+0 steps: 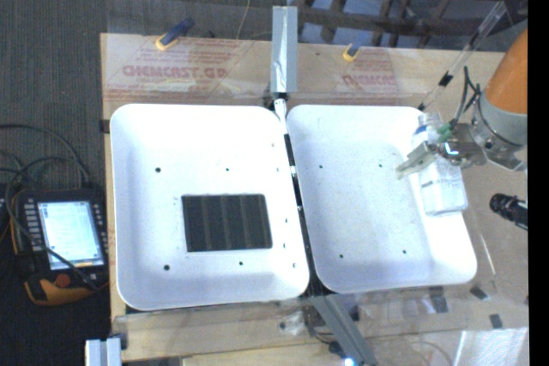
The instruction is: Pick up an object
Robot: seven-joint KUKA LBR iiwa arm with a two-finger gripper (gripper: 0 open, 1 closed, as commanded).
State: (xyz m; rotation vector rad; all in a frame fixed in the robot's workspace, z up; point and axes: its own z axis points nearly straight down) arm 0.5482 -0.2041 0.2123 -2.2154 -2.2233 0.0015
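A clear plastic bottle (443, 189) with a bluish cap end shows at the right side of the right bin (360, 210), near its right wall. My gripper (425, 157) reaches in from the right and sits right over the bottle's upper end, overlapping it. Whether the bottle rests on the bin or hangs from the gripper cannot be told. A dark ribbed rectangular pad (226, 222) lies flat in the lower middle of the left bin (154, 141), far from the gripper.
The arm's grey wrist and orange band (511, 90) stand over the bench at the right. A metal post (284, 47) rises behind the seam between the bins. A handheld controller (62, 234) with cables lies on the floor at the left.
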